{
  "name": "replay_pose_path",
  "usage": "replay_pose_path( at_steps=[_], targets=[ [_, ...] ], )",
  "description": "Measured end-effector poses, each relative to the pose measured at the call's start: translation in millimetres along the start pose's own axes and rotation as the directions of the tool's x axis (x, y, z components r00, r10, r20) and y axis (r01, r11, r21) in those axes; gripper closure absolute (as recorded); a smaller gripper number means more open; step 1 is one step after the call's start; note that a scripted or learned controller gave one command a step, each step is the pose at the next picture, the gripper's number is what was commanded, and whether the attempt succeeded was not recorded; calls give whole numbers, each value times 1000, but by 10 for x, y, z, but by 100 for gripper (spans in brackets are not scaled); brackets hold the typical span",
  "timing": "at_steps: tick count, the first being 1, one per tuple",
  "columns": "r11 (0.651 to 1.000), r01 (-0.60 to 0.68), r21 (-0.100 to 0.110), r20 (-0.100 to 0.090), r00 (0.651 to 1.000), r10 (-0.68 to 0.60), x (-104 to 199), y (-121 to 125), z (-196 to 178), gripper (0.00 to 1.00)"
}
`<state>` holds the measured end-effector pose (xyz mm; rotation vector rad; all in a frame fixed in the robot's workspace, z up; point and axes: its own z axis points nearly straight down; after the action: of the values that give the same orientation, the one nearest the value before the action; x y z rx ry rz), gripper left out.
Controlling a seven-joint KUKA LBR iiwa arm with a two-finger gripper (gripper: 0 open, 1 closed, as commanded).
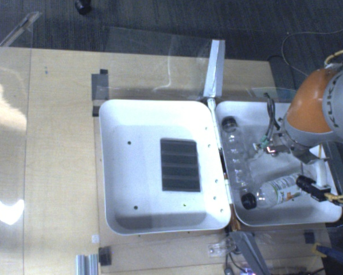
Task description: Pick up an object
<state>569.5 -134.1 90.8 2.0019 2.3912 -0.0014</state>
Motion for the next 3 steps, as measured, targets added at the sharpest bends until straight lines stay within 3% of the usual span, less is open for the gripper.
replay_pose_path(
  at_steps=[1,2,3],
  targets=[
    [1000,18,-7,-6,1000,-18,99,579,-8,0],
    [1000,0,1,-11,1000,0,141,-86,-1,0],
    [996,-91,6,-16,996,91,213,884,41,0]
  ],
)
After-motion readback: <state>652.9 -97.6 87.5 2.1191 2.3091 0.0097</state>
